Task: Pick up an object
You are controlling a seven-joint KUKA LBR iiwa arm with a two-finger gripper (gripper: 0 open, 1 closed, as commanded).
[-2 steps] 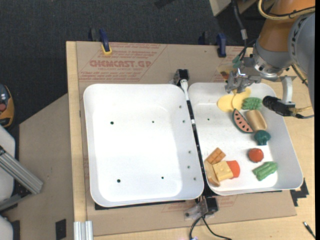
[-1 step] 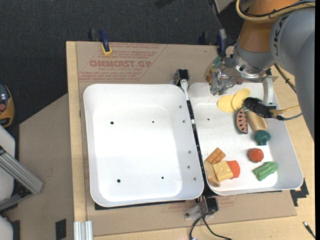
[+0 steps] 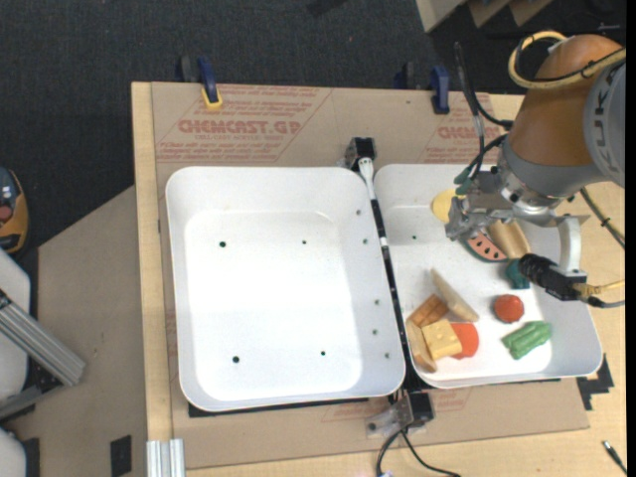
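Note:
My gripper [image 3: 469, 223] hangs low over the rear part of the right bin [image 3: 576, 358], under the grey wrist and the orange band. A yellow piece [image 3: 442, 205] lies just to its left. A red slice [image 3: 487, 247] and a tan cylinder [image 3: 513, 238] lie just to its right, partly under the wrist. Further forward lie a teal piece [image 3: 519, 271], a red ball [image 3: 509, 308] and a green piece [image 3: 527, 338]. At the front left of this bin are a yellow block [image 3: 440, 342], an orange piece [image 3: 465, 339], brown wedges [image 3: 428, 312] and a tan stick [image 3: 453, 297].
The left bin [image 3: 189, 266] sits beside the right one, with a black strip [image 3: 383, 251] between them. Both rest on a brown board [image 3: 149, 217] held by blue clamps [image 3: 207, 79] at the rear. A black cable [image 3: 556, 281] trails from the wrist over the right bin.

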